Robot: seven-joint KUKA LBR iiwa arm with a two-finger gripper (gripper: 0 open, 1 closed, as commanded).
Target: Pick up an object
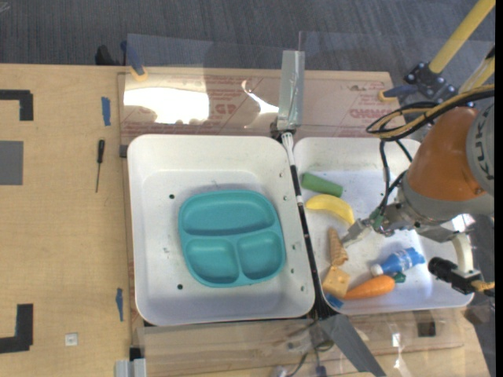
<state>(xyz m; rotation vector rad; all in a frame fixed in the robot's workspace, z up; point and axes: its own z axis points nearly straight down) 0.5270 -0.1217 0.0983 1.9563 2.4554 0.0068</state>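
Observation:
The right bin [357,175] holds several small objects: a green cylinder [322,184], a yellow banana [331,208], a tan cone [337,246], a tan block [336,280], an orange carrot [369,288] and a small blue and white bottle [399,261]. My gripper [355,232] hangs low over the middle of this bin, just right of the cone and below the banana, pointing left. I see nothing held in it. The arm's orange band [440,163] sits over the bin's right side and hides part of the floor there.
The left bin [149,179] holds a teal divided plate [230,236]. A raised divider [297,203] separates the two bins. Cables and a yellow pole [464,30] stand at the upper right. A wooden bench surface [55,210] lies to the left.

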